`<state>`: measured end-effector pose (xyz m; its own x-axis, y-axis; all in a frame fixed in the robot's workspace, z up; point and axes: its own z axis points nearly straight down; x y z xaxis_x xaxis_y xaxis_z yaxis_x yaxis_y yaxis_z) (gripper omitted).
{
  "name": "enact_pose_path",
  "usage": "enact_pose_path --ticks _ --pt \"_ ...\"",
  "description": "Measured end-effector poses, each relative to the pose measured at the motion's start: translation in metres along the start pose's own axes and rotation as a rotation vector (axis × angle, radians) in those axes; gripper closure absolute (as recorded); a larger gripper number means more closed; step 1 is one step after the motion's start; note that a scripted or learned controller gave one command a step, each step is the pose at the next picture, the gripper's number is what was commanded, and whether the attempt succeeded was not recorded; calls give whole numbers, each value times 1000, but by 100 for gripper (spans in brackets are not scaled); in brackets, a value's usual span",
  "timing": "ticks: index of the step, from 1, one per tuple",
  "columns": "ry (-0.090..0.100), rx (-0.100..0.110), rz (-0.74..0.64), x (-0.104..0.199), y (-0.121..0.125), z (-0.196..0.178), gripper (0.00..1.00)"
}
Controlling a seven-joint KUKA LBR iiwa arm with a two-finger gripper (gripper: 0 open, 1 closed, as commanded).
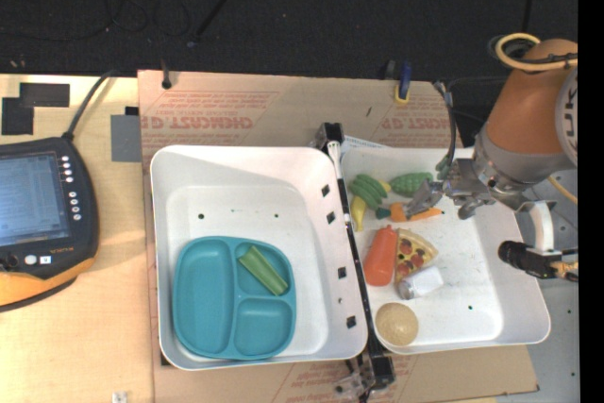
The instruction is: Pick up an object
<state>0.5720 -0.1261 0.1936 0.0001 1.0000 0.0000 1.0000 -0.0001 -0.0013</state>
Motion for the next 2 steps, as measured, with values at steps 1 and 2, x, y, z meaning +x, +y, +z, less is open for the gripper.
enact_pose_path --ticks 1,2 --pt "0 2 -2 29 35 112 0" --pt "3 8 1 42 -43 107 0"
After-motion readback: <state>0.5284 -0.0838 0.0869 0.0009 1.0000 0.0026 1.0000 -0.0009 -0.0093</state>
